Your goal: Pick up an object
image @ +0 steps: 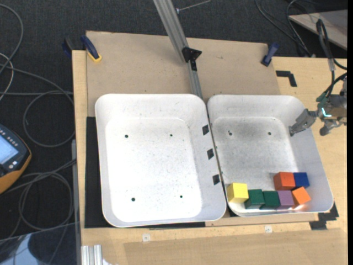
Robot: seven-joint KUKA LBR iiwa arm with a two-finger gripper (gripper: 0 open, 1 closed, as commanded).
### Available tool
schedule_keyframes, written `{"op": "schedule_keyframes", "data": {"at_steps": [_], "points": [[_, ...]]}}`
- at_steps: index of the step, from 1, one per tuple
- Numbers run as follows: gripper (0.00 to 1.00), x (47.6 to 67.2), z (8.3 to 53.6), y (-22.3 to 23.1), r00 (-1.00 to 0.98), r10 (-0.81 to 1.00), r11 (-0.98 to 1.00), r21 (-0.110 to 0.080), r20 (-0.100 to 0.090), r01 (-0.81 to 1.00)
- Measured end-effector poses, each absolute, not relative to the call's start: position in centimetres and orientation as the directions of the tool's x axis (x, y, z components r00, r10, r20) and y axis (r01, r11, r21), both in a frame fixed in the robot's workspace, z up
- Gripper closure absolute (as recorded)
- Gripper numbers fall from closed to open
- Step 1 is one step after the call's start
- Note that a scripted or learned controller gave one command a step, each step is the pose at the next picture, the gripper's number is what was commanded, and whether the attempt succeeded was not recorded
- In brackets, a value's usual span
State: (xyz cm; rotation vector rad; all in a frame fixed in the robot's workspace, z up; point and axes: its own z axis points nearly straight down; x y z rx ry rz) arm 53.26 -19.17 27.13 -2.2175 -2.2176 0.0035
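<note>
Blocks (270, 192) clustered in near corner of right bin (309, 148), close against front wall: yellow block (238, 191), two green blocks (262, 199), purple block (285, 198), orange block (301, 195), red block (284, 180), blue block (301, 179). Mostly touching one another; yellow at left end of row, slightly apart in outline but close. Left bin (149, 159) beside it on table (138, 54).

Claw (315, 122) at far right rim of right bin, above and well apart from blocks. Fingers spread apart, nothing between them.

Judged step: approach not yet begun; no block chosen or touched. Pick still entirely ahead.

Next move calls for: travel toward near corner, then descent over one block. Yellow looks the best candidate, with free space on its left side. Red and blue sit hemmed in by neighbours, little room for fingers. Front wall close behind row, so finger line probably better set left-to-right than front-to-back.
</note>
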Motion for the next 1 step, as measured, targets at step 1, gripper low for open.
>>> {"op": "schedule_keyframes", "data": {"at_steps": [1], "points": [[0.00, 53.34, 27.37, -19.15, -0.001, 1.000, 0.001, 0.000, 0.001, 1.000]]}}
